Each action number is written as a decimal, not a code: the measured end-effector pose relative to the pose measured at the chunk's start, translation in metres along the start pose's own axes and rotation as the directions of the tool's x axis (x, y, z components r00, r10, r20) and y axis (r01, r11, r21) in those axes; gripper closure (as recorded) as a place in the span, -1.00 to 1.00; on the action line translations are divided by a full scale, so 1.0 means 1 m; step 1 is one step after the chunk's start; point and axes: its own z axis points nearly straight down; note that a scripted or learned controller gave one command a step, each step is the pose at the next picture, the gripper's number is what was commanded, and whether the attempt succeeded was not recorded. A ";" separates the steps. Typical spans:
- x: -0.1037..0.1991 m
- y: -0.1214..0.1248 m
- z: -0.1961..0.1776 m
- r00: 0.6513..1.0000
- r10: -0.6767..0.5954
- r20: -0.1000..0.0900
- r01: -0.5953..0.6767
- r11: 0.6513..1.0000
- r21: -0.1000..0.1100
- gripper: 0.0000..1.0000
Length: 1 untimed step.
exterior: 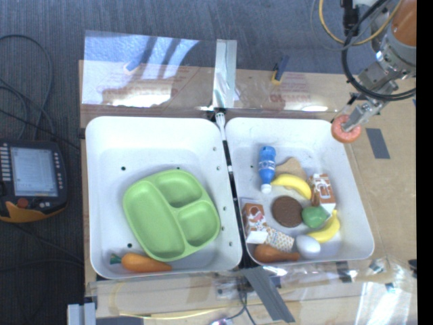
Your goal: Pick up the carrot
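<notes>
At the near left corner of the left bin (98, 181), the carrot (141, 263) lies on its side, orange with a green stub pointing left, tucked against the front wall and just beside the lower edge of the green divided plate (172, 213). The gripper (364, 114) hangs well apart from it, above the far right corner of the right bin (357, 202), and something round and pinkish-orange (347, 130) sits at its tip; whether that thing is pinched or merely in front, and how the tool is set, I cannot tell from this slant. My judgement is that the task stands at its very start: the approach has not begun. The next move calls for a long traverse across both bins to the left one's front edge, then a descent with the jaws straddling the carrot's width. The wall and the plate rim leave little room, so alignment matters. A similar brownish-orange piece (274, 252) in the right bin could be mistaken for it.
</notes>
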 end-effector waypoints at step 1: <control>-0.067 -0.050 -0.004 0.959 -0.284 0.001 0.284 0.959 -0.001 1.00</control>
